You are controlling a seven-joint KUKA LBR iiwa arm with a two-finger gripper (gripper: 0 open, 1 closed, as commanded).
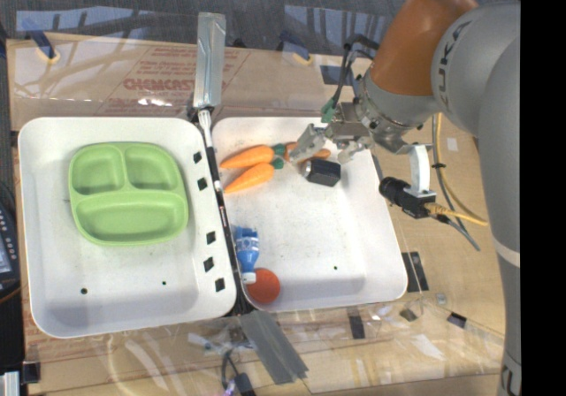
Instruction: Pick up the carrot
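While the arm [442,41] reaches in from the right, its gripper [323,160] hangs low over the far part of the right bin [354,235], near that bin's far edge. Whether its jaws are apart or together cannot be told from here, and nothing can be seen held between them. Two carrots lie in the same bin's far left corner, just beside the wall shared with the left bin [44,235]: one carrot [249,156] farther back, its green end toward the gripper, and a second carrot [249,178] touching it on the near side. A blue bottle [246,248] and an orange ball [263,285] sit at the right bin's near left corner. A green tray [128,191] rests in the left bin.
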